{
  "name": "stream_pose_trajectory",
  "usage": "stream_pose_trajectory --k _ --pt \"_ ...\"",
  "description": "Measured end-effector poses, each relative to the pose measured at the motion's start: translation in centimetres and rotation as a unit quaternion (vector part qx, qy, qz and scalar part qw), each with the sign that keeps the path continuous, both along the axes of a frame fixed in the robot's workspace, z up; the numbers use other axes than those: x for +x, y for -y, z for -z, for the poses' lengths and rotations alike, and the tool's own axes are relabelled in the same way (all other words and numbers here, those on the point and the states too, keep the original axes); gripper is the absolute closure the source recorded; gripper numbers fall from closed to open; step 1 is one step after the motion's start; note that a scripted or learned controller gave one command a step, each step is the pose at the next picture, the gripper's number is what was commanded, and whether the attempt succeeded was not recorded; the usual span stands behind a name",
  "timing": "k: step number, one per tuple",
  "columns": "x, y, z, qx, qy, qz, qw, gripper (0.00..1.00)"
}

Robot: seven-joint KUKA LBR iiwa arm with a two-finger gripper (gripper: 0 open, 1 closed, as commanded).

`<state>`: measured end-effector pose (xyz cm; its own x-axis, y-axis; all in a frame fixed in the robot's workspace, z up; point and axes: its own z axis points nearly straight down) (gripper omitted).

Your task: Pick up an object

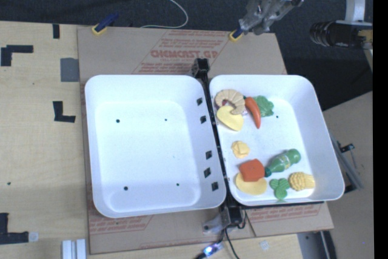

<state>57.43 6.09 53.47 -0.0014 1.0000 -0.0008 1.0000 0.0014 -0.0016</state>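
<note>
Evidently no object has been taken yet: the gripper (253, 23) is held high, beyond the far edge of the right bin (320, 124), and nothing is seen between its fingers; whether they are spread or closed cannot be told at this angle. All candidates lie in the right bin: a toy carrot (253, 111) beside a green vegetable (264, 106), a yellow heart-shaped piece (230, 119) touching a tan shell-like piece (229, 97), a small yellow lump (240, 148), an orange-red block (251, 169), a green bottle-like toy (282, 161), and a corn cob (301, 181). The approach step is judged to be in hand. Next, the arm must be brought over the bin and lowered onto one piece; the lone yellow lump is judged the easiest.
</note>
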Motion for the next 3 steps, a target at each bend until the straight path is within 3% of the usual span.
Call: stream_pose_trajectory --k 1,2,3 --pt "-8.6 -1.4 4.1 0.0004 -0.002 -0.001 1.0 1.0" --pt "-3.8 0.8 2.7 -0.0001 0.001 0.001 1.0 1.0" --pt "2.9 3.0 0.0 -0.0007 0.003 0.001 1.0 1.0"
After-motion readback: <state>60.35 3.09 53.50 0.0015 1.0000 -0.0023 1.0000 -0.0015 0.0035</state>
